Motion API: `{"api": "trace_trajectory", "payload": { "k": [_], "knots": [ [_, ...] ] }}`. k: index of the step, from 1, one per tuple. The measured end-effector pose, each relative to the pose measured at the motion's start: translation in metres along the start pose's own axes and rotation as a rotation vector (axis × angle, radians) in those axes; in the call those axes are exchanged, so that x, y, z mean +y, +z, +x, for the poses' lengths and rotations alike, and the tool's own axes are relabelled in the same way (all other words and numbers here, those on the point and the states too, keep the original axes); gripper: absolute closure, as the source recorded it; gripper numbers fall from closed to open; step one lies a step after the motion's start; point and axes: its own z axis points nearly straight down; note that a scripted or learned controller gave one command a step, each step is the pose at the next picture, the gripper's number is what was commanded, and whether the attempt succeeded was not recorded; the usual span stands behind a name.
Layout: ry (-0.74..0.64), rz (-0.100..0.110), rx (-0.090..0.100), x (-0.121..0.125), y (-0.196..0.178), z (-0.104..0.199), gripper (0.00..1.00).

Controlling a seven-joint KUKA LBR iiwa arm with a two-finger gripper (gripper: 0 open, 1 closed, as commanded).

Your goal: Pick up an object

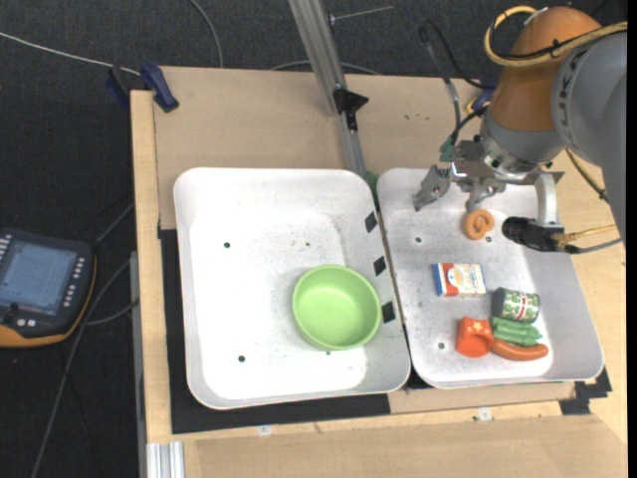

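My gripper [455, 195] hangs over the far part of the right bin [572, 297], open, with nothing between its fingers. One grey finger [429, 190] points left toward the bin's far-left corner. A small orange ring [479, 224] lies on the bin floor just in front of the other finger; I cannot tell if they touch. Nearer the front lie a white box with red and blue print [459, 279], a green can [516, 305], a red cup [474, 337] and a red-orange sausage shape [519, 349].
The left bin [214, 267] holds a light green bowl [336, 307] near its front right. A metal post [328, 63] rises behind the bins. The bins' shared wall [383, 257] carries small black clips.
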Motion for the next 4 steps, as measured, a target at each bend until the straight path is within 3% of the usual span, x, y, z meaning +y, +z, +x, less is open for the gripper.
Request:
{"api": "trace_trajectory", "payload": {
  "k": [1,2,4],
  "knots": [
    [0.0,0.0,0.0,-0.001,0.042,0.0,0.0],
    [0.0,-0.005,0.0,0.0,0.029,0.0,1.0],
    [0.0,-0.009,-0.001,-0.007,-0.082,0.0,1.0]
  ]
}}
